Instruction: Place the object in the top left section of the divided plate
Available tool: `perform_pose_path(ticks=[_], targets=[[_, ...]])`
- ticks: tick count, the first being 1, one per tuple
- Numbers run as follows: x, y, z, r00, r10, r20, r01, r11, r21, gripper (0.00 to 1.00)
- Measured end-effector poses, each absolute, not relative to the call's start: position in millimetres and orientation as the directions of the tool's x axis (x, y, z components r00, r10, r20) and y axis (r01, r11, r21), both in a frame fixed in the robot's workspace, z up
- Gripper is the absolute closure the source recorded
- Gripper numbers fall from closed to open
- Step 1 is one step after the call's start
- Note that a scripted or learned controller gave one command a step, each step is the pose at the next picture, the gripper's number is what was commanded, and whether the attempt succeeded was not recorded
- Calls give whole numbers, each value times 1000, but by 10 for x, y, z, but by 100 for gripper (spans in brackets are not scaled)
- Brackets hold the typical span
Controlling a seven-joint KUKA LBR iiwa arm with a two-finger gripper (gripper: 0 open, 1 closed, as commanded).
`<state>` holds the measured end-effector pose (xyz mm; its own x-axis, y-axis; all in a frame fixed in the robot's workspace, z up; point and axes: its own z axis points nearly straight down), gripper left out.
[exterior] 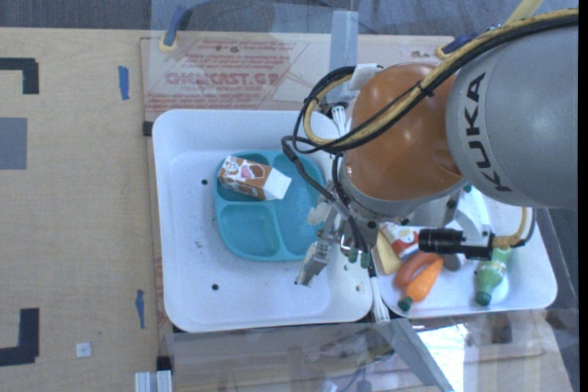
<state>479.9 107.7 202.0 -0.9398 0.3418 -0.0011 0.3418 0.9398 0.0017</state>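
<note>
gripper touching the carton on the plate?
Apart. The camera view shows the gripper over the white bin past the blue plate's lower right edge, while the carton lies in its top left section.

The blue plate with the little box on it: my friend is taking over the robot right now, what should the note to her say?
Tool: hanging over the left bin, just past the blue divided plate's lower right edge. Nothing shows between its fingers; I can't tell if they are open or shut.
The small carton: lying in the plate's top left section, one corner reaching over the divider.
Done: the carton looks placed where the task wants it.
Left: probably just pull the arm back and check the carton sits fully in its section.
Right bin: a carrot and a green bottle.
</note>
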Motion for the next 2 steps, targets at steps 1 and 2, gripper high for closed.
perform_pose_path(ticks=[1,2], targets=[[4807,433,2930,-862,506,-4,506,862,3,0],[4824,431,3036,-862,506,-9,506,862,6,100]])
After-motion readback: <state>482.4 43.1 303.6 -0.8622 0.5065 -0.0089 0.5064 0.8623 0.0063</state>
